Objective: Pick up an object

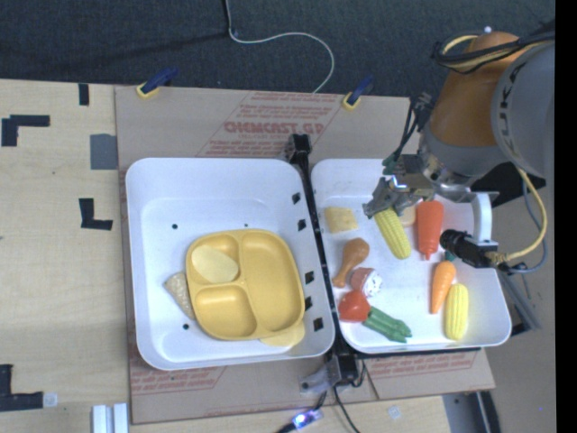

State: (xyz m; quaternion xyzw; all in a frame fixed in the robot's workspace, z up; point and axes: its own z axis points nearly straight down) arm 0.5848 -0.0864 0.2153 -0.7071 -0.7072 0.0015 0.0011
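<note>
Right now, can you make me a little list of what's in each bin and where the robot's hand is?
left bin: yellow divided tray, with pale flat pieces partly under its edges
right bin: two corn cobs, two carrots, drumstick, tomato, green vegetable, pale yellow block
hand: over the right bin, at the top end of the upper corn cob
holding anything: cannot tell

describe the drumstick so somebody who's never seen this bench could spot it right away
Look in the right bin, along its left side next to the divider. The drumstick is the orange-brown piece with a knobby end, below the pale yellow wedge and above the red tomato.
</note>
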